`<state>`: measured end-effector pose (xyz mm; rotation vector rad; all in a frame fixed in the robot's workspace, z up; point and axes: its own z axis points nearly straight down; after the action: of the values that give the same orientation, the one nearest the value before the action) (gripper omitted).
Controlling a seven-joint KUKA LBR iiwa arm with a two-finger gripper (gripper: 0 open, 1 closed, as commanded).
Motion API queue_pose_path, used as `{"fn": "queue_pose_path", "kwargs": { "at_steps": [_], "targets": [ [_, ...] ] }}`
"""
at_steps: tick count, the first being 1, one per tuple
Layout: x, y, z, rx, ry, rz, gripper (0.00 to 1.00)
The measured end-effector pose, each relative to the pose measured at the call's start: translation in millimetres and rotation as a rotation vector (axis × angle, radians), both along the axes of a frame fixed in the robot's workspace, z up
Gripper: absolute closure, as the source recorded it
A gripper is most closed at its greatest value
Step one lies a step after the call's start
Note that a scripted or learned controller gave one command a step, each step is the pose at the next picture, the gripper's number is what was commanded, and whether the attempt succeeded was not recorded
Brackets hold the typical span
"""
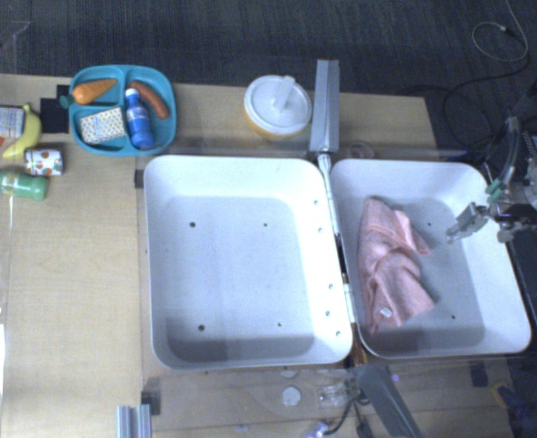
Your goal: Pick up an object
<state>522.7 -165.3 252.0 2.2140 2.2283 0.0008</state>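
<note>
A crumpled pink cloth (pixel 392 263) lies in the right white bin (pixel 488 331), on its left half near the divider. My gripper (pixel 485 226) hovers over the bin's right side, apart from the cloth and to its right. Its fingers are spread open with nothing between them. The grey arm with its orange band enters at the right edge.
The left white bin (pixel 236 336) sits beside the right one. On the bench at the back left stand a blue divided tray (pixel 165 108) of toy food, a banana (pixel 26 133), a small can (pixel 44 161) and a green bottle (pixel 15 184). A white lidded cup (pixel 278 105) stands behind the bins.
</note>
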Motion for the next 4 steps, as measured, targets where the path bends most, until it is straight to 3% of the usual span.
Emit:
{"fn": "queue_pose_path", "kwargs": {
  "at_steps": [1, 2, 3, 4],
  "targets": [
    [6, -4, 115, -0.002, -0.005, 0.073, 0.0],
    [16, 70, -19, 0.0, 0.001, 0.067, 0.0],
    [36, 65, -150, 0.0, -0.001, 0.04, 0.0],
    [52, 70, -160, -0.004, -0.016, 0.2, 0.0]
  ]
}}
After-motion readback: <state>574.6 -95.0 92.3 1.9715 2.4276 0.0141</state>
